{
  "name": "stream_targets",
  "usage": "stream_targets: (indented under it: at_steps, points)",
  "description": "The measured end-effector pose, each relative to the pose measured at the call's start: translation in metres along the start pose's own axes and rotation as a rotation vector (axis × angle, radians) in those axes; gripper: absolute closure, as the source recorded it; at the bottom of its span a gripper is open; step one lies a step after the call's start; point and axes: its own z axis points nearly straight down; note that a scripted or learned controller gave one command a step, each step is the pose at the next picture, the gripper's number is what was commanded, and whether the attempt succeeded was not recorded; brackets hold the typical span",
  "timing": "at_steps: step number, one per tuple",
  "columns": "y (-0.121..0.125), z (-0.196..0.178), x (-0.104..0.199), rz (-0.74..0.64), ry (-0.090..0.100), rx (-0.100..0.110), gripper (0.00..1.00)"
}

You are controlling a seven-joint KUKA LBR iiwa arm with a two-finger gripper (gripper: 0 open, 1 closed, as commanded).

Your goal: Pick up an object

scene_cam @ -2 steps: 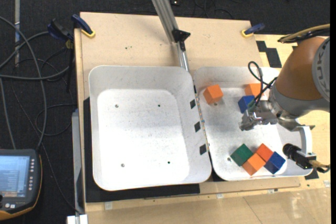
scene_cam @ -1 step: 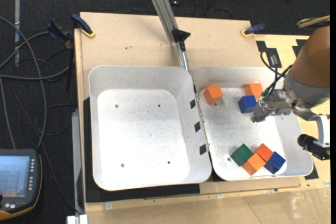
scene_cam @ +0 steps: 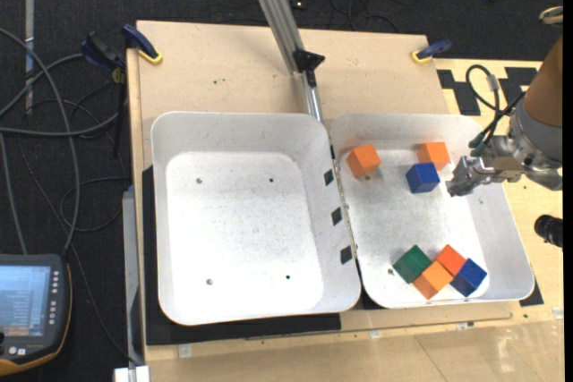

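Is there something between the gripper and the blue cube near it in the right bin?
Nothing visible. The gripper sits just right of the blue cube, with bare bin floor between them. An orange cube lies behind the blue one, off that line.

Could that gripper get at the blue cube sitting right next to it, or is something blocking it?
Probably yes. The gripper sits just right of the blue cube, with bare bin floor between them. One orange cube crowds the blue one's far side, which could hamper the fingers closing.

2 white bins [scene_cam: 237,139] speckled with dark flecks sit on a tan bench [scene_cam: 224,58]. Inside lie 4 orange blocks [scene_cam: 363,161], 2 blue blocks [scene_cam: 422,178] and 1 green block [scene_cam: 412,264].
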Motion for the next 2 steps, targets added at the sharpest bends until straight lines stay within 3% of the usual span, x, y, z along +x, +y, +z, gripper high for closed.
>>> stream_targets:
  at_steps: [2]
  points:
    - [0.017,-0.008,0.096,-0.007,0.003,0.005,1.0]
